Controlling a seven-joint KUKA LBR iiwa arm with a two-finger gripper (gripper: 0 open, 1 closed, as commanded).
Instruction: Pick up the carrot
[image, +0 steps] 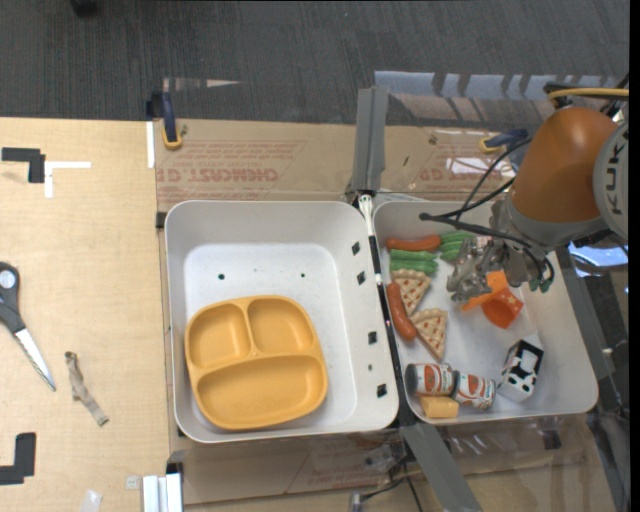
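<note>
Hovering low, our gripper (470, 278), grip state indiscernible; carrot (500, 303) just right of it, positioned for pickup.

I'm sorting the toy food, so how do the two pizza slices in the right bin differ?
The upper pizza slice lies beside the green beans, its tip pointing down-left; the lower pizza slice sits nearer the cans, its tip pointing down-right. Both are tan triangles lying flat next to the sausage.
</note>
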